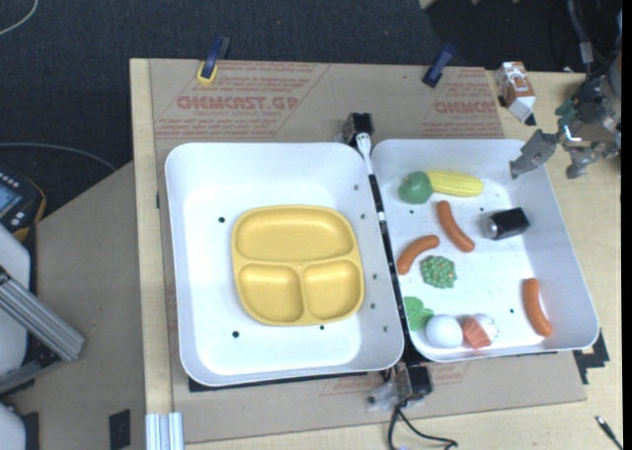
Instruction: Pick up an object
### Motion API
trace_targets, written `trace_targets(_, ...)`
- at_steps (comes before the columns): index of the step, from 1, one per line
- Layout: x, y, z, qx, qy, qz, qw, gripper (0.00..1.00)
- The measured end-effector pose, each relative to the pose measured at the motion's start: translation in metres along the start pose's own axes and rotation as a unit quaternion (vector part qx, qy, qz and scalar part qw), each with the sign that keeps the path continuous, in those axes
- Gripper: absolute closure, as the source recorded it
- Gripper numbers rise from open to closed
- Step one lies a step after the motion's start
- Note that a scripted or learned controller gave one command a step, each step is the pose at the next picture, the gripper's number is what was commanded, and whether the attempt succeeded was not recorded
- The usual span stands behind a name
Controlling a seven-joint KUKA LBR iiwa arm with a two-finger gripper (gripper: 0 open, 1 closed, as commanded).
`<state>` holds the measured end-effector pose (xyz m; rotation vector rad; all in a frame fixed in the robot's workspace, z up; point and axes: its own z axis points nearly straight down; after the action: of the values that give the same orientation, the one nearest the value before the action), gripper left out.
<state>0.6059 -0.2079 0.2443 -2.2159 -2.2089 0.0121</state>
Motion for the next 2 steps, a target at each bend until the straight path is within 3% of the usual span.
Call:
trace_targets(1,0.001,0.003,-0.008,-0.007,-0.002,-0.002,1.0000,0.00)
trace_targets(2,-0.001,0.000,0.034,-0.005,-0.001,-0.001,1.0000,0.00)
